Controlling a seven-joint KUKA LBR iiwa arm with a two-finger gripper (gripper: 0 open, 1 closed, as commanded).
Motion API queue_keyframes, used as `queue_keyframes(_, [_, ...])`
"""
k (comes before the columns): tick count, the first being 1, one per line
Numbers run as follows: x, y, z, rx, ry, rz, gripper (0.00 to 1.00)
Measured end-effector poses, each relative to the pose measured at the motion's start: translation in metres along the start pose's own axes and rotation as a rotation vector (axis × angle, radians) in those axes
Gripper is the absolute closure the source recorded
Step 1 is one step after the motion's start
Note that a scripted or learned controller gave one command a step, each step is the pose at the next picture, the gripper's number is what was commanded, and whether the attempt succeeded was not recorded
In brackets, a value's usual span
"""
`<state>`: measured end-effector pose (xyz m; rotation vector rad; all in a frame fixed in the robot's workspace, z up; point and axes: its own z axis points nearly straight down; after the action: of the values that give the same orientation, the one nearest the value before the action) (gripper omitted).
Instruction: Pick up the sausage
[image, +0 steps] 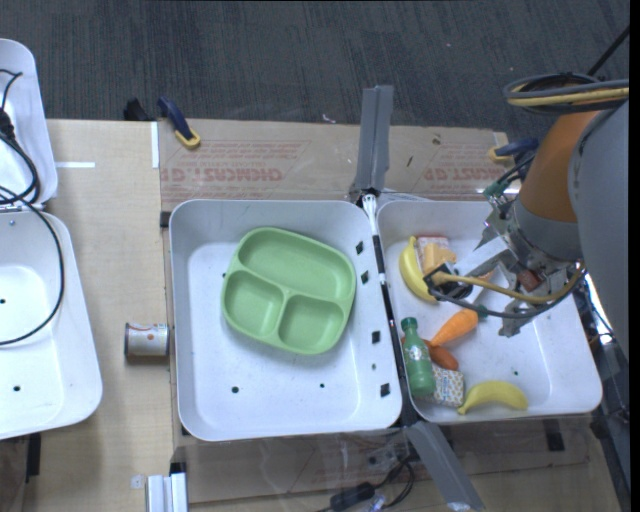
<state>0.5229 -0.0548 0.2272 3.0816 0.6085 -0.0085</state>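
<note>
Nearest, a banana (494, 397) lies in the right bin (570, 390); the sausage (441, 356), long axis left-far to right-near, sits left-near of the gripper (500, 300), its state indiscernible.

The scene is lit evenly and brightly from overhead. Only soft, short shadows are cast inside the white bins (190, 300), whose walls are slightly washed out. Mild blur is seen on the arm (560, 190) at the right; the tabletop (110, 200) is rendered reasonably sharp.
</note>
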Motion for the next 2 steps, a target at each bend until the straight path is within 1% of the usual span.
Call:
queue_keyframes(1, [0.046, -0.012, 0.037, 0.000, -0.001, 0.078, 0.00])
queue_keyframes(2, [-0.001, -0.003, 0.037, 0.002, -0.001, 0.090, 0.00])
